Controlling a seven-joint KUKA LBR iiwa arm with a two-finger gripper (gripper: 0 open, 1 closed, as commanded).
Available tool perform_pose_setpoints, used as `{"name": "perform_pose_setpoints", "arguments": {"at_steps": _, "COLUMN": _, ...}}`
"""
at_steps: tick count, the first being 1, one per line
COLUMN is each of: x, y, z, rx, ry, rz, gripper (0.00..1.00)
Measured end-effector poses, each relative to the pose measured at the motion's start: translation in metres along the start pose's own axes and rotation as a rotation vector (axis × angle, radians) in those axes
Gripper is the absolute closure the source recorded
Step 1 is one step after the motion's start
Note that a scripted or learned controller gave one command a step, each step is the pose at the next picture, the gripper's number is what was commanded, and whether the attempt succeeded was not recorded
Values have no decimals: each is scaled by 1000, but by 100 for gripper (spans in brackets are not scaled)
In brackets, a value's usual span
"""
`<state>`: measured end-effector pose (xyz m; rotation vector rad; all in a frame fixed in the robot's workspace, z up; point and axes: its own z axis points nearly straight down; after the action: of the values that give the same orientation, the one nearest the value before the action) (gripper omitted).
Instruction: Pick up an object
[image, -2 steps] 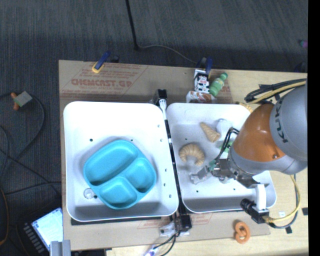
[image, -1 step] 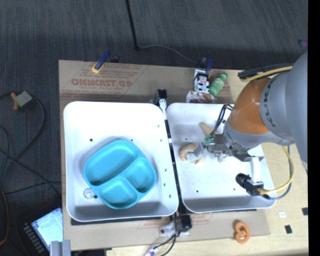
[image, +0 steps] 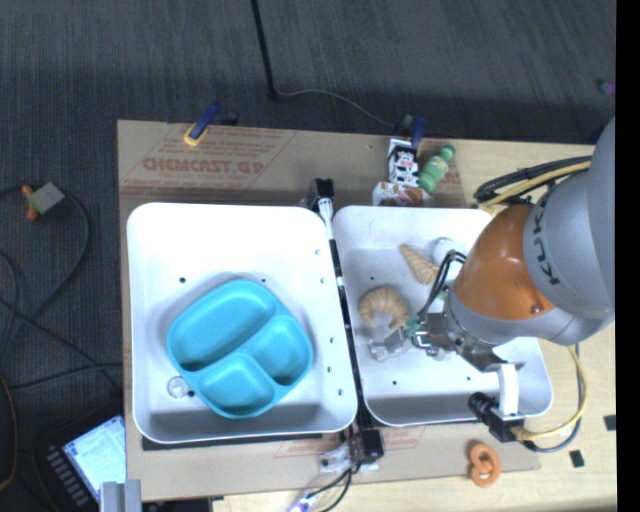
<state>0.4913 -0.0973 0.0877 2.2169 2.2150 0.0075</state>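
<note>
My gripper (image: 395, 340) reaches down into the right bin (image: 380, 400), just below a tan croissant (image: 381, 303) that lies at the bin's middle left. A tan cone-shaped piece (image: 419, 261) lies further back in the same bin. The arm's orange band (image: 505, 270) and grey wrist cover the right half of this bin. In the left bin (image: 150, 230) sits a blue divided tray (image: 238, 345) with three compartments.
A small toy figure and a green item (image: 418, 170) stand on the bench behind the right bin. An orange ring (image: 484, 463) lies on the bench in front of it. Blue clips hold the cardboard at the back. Cables trail from the arm's lower right.
</note>
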Motion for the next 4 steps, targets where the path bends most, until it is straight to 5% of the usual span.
{"name": "perform_pose_setpoints", "arguments": {"at_steps": 1, "x": -65, "y": 104, "z": -28, "rx": 8, "ry": 3, "rz": -3, "gripper": 0}}
{"name": "perform_pose_setpoints", "arguments": {"at_steps": 2, "x": -38, "y": 52, "z": -1, "rx": -1, "ry": -1, "rz": 0, "gripper": 0}}
{"name": "perform_pose_setpoints", "arguments": {"at_steps": 3, "x": -25, "y": -7, "z": -13, "rx": 12, "ry": 3, "rz": -1, "gripper": 0}}
{"name": "perform_pose_setpoints", "arguments": {"at_steps": 4, "x": 1, "y": 9, "z": -30, "rx": 11, "ry": 2, "rz": -2, "gripper": 0}}
